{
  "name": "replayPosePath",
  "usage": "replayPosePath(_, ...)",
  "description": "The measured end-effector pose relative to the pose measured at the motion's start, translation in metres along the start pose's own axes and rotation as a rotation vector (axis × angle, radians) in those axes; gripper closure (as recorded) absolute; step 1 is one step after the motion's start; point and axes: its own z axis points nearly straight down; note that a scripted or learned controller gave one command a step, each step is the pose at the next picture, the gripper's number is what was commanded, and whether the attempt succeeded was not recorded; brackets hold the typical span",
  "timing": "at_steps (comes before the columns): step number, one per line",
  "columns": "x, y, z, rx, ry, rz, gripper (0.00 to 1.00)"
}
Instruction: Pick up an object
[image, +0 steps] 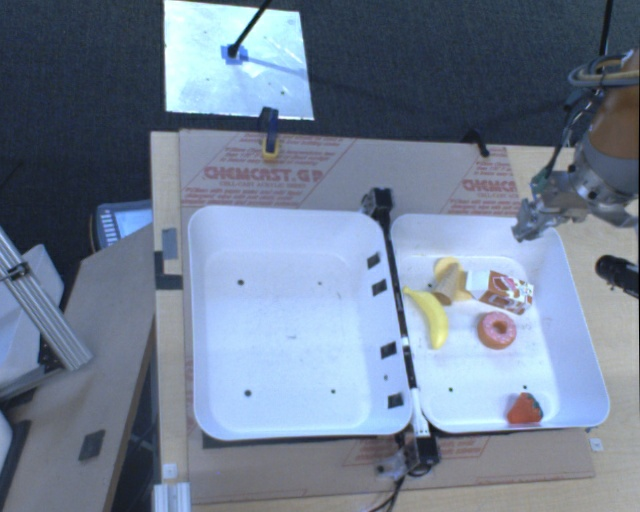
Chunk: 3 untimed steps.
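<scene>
Looking at the right bin (570, 300), I count five small things that could be picked: a banana (432, 316), a pale yellow piece (447, 277) just beyond it, a small red and white carton (506, 291), a donut (497, 330), and a strawberry (524, 408) near the front right corner. All seem to be light toy food, probably plastic, so smooth and a little slippery. I judge the carton is the easiest one, because its flat sides give a good hold; the banana should be taken across its middle, and the donut across its ring.

The gripper (530, 222) hangs above the far right edge of this bin, well apart from the things, and I cannot tell its state. The left bin (205, 330) is beside it.

On the board (300, 170) under the bins, red letters read "CHEMCAST GP". The print on the carton is too small to read.
</scene>
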Motion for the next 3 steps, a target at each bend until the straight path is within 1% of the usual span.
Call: replayPosePath(3, 0.000, 0.003, -0.033, -0.010, -0.002, -0.011, 1.00)
